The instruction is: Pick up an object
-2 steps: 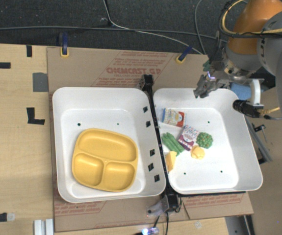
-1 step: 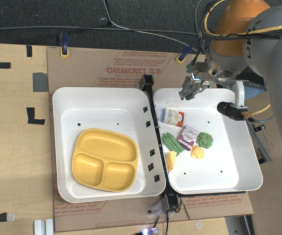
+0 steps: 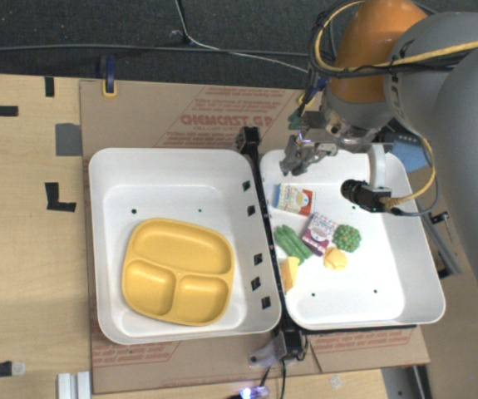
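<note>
My gripper (image 3: 297,161) hangs over the far left part of the right bin (image 3: 388,302), just above a small white and red carton (image 3: 293,198). Nothing shows between its fingers. Below the carton lie a green pea pod (image 3: 289,243), a purple and white packet (image 3: 319,231), a green broccoli head (image 3: 347,238), a yellow piece (image 3: 335,259) and a yellow wedge (image 3: 288,272). All of them rest on the bin floor.
The left bin (image 3: 110,181) holds a yellow divided tray (image 3: 177,270). A black divider (image 3: 258,214) runs between the two bins. A black cylinder with a cable (image 3: 363,195) juts from the arm over the right bin. The near right of the right bin floor is bare.
</note>
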Available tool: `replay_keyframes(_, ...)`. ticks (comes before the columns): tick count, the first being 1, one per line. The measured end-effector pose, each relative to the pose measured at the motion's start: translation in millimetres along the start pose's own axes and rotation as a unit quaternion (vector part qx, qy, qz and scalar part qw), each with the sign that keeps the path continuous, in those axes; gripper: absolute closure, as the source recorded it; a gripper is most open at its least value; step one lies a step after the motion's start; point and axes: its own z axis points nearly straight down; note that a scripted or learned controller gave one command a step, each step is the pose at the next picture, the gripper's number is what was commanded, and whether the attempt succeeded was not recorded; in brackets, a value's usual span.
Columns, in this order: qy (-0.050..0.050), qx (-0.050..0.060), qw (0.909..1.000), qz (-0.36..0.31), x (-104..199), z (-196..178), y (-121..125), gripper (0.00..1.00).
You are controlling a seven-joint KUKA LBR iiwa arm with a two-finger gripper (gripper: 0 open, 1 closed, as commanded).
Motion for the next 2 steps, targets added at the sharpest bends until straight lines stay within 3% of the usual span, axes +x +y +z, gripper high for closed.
replay_keyframes(2, 0.0, 0.0, 1.0, -0.001, 96, -9, -57, 1.0)
